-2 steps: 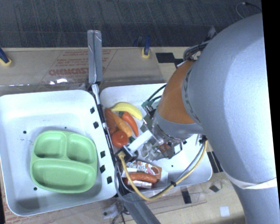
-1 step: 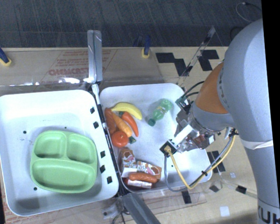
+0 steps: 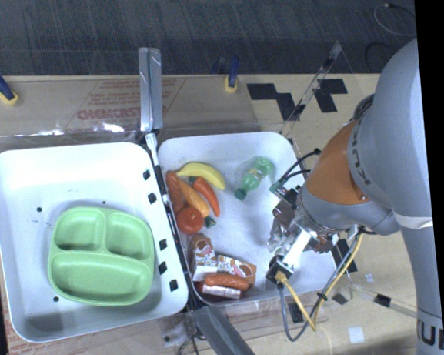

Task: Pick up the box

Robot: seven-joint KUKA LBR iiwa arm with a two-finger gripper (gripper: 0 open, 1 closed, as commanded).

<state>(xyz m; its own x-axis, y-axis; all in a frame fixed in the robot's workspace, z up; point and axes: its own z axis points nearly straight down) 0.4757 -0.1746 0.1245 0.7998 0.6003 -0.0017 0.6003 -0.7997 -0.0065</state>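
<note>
Presently | box (image 3: 228, 265) lay lower-left in right bin (image 3: 251, 223), sausage (image 3: 220, 283) just beside | gripper (image 3: 284, 229) hung near, rightward; opening could not be told | best: centre over box, clear of sausage.

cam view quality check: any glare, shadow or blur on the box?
Camera view: lighting flat; the box is free of glare and reasonably sharp, though small; bright glare streaks on the clear film behind the left bin; the arm at right looks soft.
</note>
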